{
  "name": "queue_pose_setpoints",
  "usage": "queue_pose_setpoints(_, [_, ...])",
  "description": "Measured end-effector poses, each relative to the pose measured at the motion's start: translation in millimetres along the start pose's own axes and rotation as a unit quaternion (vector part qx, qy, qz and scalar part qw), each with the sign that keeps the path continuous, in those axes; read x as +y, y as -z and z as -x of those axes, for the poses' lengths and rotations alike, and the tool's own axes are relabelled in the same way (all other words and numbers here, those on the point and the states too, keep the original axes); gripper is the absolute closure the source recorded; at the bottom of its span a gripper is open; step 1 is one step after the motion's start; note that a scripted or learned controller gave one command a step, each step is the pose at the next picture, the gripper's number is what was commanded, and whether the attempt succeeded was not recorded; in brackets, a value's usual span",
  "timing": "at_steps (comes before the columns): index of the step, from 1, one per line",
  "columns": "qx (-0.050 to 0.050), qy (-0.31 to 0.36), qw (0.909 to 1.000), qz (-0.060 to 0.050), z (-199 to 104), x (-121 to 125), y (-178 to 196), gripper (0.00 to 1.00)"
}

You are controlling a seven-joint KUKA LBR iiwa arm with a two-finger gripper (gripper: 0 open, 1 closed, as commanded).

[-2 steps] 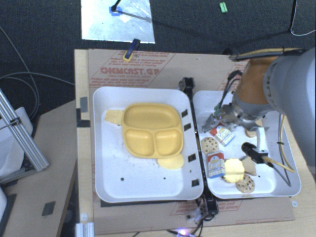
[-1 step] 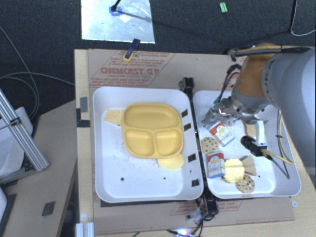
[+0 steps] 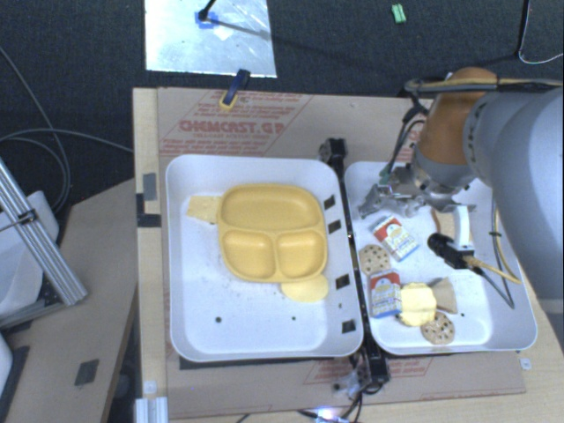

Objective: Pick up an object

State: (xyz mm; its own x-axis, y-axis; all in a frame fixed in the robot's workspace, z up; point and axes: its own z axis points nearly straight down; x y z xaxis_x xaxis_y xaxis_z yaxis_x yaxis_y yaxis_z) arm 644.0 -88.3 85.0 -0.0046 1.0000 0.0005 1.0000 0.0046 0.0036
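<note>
Snack packet: small, flat and glossy, printed red, white and blue, lying in the right bin just below the gripper and apart from it. Gripper: bare metal, low over that bin's far end; from my screen I cannot tell whether it is spread or closed. Round chocolate-chip cookie just beside the packet. Second packet touching a pale yellow block; second cookie near the front. Left bin: smooth yellow three-section tray.
</note>
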Motion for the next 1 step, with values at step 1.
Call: queue_pose_setpoints(1, [0.0,-0.002,1.0,-0.002,1.3,-31.4,-0.7,0.0])
